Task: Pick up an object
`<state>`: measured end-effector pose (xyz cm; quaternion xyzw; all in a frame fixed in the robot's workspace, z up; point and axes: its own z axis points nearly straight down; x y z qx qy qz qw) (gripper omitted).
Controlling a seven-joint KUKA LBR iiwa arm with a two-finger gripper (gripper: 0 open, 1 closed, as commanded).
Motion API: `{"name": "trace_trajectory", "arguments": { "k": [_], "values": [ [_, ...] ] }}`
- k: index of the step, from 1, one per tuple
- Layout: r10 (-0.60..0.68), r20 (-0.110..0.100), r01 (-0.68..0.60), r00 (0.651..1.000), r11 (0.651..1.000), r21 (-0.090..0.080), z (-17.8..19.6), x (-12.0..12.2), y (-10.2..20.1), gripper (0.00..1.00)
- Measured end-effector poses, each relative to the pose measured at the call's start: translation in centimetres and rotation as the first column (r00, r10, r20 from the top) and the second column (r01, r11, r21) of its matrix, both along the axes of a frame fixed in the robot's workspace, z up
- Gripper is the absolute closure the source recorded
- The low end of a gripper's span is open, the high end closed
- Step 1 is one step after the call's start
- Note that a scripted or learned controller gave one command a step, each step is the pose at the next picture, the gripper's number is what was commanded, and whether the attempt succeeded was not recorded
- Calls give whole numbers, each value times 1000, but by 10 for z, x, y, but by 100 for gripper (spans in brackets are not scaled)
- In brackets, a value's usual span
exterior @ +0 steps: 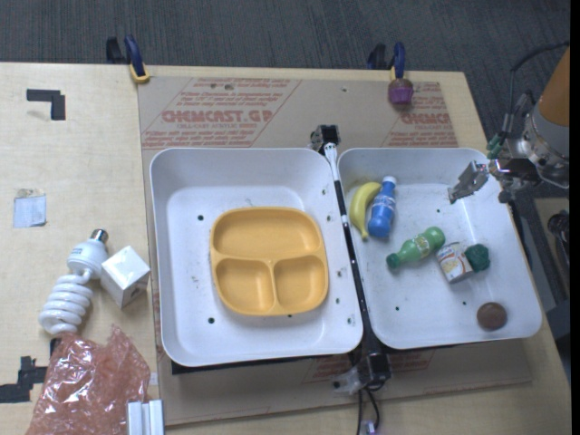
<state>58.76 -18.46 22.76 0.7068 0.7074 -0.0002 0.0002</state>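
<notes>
The right bin (426, 329) holds a yellow banana (362, 208), a blue bottle with a white cap (381, 208), a green bottle lying on its side (417, 247), a small labelled can (452, 264) with a green piece (478, 257) against it, and a brown ball (492, 315). My gripper (469, 182) hangs over the bin's upper right corner, up and right of the green bottle. It is open with nothing between its fingers. The arm (544, 143) comes in from the right edge.
The left bin (181, 188) holds a yellow divided plate (269, 261). A black divider (343, 225) runs between the bins. Left of the bins lie a spiral light bulb (71, 288), a white cube (125, 275) and crumpled plastic wrap (86, 388). A purple object (401, 91) sits by the rear clamp.
</notes>
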Motion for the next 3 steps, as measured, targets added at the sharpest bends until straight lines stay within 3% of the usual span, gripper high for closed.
{"name": "trace_trajectory", "arguments": {
  "k": [1, 3],
  "values": [
    [1, 0, -1, 1000, 1000, 0, -135, 21, 2, 0],
    [-2, -1, 2, 1000, 1000, 1, -135, -80, 87, 0]
  ]
}}
